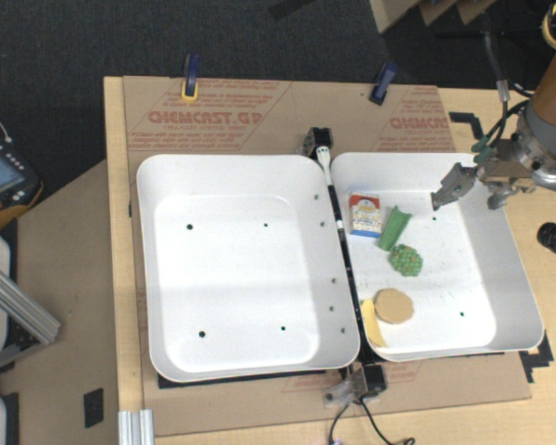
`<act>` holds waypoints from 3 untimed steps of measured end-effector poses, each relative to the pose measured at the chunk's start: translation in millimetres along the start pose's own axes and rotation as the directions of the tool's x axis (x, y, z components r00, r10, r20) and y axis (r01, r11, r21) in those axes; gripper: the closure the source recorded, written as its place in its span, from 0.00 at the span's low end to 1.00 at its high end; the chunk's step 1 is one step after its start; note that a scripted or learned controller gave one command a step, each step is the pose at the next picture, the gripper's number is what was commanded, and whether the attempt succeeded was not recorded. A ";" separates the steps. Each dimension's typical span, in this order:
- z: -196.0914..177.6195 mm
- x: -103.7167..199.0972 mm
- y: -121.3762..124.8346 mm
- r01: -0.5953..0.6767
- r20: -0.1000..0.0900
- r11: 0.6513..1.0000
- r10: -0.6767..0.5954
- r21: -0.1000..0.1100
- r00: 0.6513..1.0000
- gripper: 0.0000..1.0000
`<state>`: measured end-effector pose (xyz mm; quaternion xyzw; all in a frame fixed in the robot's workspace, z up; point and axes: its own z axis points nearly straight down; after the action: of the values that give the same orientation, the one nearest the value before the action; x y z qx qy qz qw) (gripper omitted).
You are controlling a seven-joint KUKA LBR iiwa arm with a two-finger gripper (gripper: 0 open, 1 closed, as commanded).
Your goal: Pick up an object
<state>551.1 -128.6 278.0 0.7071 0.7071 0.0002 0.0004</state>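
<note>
Left of the gripper lies the small carton.

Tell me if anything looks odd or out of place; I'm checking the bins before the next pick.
One thing: a yellow piece lies wedged against the right bin's left wall, partly under the tan round object. The red and white box, green block and green bumpy ball lie loose, undamaged.
</note>
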 end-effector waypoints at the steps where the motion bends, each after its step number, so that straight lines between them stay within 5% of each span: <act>1: 85.8 45.3 -19.7 0.002 -0.003 1.000 -0.002 0.007 1.000 0.00; 2: 114.9 30.4 -71.1 -0.002 -0.003 1.000 0.002 0.008 1.000 0.00; 3: 113.4 30.8 -68.5 -0.001 -0.001 1.000 0.001 0.001 1.000 0.00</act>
<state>482.7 -97.8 164.5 0.7074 0.7069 0.0000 -0.0002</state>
